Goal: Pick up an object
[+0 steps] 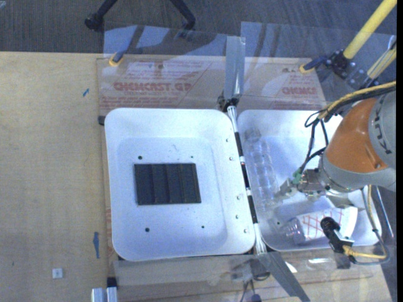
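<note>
Bench (44,168): pale wood, bearing two white bins side by side.
Left bin (126,137): a dark ribbed rectangular pad (167,184) lies flat near its middle.
Right bin (283,128): a clear plastic bottle (259,165) lies along its left wall; a white packet with red lattice print (321,222) rests near the front edge.
Arm (359,146): orange band over the right bin's right side.
Gripper (302,184): low over the bin, just right of the bottle; finger spread and any hold cannot be told.

Bright, even light from above. The two white bins (170,124) glare, nearly washed out. Detail is soft; clear sheets (189,49) at the desk's (50,168) far edge reflect faintly.
</note>
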You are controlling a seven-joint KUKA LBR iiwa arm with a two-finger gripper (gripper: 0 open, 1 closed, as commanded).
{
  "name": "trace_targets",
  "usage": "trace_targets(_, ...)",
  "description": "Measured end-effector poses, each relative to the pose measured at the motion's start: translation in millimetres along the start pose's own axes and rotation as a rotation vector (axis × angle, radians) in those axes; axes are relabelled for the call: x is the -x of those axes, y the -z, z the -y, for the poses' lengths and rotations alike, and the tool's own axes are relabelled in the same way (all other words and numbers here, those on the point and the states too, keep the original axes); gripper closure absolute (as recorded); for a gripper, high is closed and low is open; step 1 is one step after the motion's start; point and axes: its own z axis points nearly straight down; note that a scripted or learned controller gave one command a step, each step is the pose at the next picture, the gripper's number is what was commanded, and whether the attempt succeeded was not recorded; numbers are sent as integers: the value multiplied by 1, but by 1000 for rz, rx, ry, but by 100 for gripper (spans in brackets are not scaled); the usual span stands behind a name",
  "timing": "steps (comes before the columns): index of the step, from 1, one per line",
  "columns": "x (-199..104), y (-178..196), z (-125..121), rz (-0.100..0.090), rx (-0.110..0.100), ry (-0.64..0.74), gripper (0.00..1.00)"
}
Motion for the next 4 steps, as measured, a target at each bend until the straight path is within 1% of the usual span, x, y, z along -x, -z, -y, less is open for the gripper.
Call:
trace_targets(1, 40, 58, -24, -3, -12, -140, 0)
trace_targets(2, -3, -1, -77, -1, -1, -96, 0)
trace_targets(3, 83, 49, -44, -2, -11, -221, 0)
trace_targets(4, 70, 136, 22, -2, -13, -340, 0)
